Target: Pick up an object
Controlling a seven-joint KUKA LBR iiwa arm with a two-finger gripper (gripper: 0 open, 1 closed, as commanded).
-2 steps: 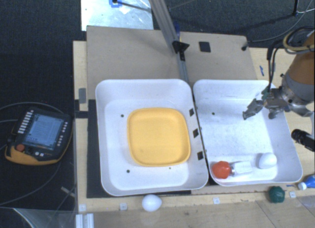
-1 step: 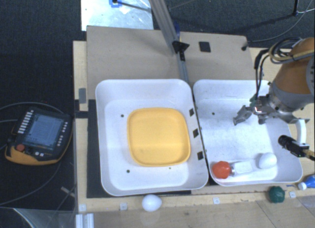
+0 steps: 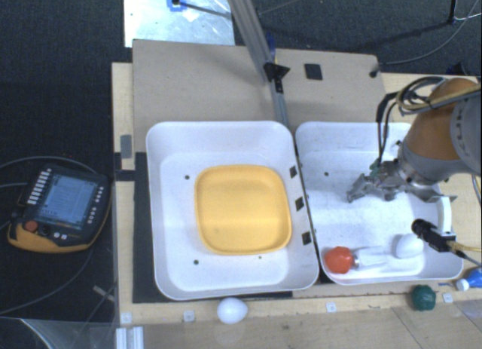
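A: Bins first: what is sitting where?

B: Two white bins are lying side by side. The left bin (image 3: 162, 212) is holding a yellow plate (image 3: 243, 209) at its centre. The right bin (image 3: 331, 140) is carrying three loose things along its 6 o'clock wall: a red ball (image 3: 339, 259) towards 7 o'clock, a clear tube-like piece (image 3: 370, 257) lying just beside the ball, and a white egg-shaped object (image 3: 408, 246) towards 5 o'clock.

A: And the arm?

B: It is reaching in from 3 o'clock, its orange band (image 3: 437, 133) showing above the wrist. The gripper (image 3: 374, 186) is hanging over the middle of the right bin, towards its 3 o'clock side, well apart from the ball and the tube.

A: Are its fingers clenched or released?

B: I cannot tell; the metal parts are blurring together from this height. Nothing is showing between them.

A: Anything lying outside the bins?

B: A white egg (image 3: 232, 310) is resting on the bench just beyond the left bin's 6 o'clock edge, a dark green ball (image 3: 423, 297) is sitting past the right bin's 5 o'clock corner, and a handheld control pendant (image 3: 57, 208) is lying far out at 9 o'clock.
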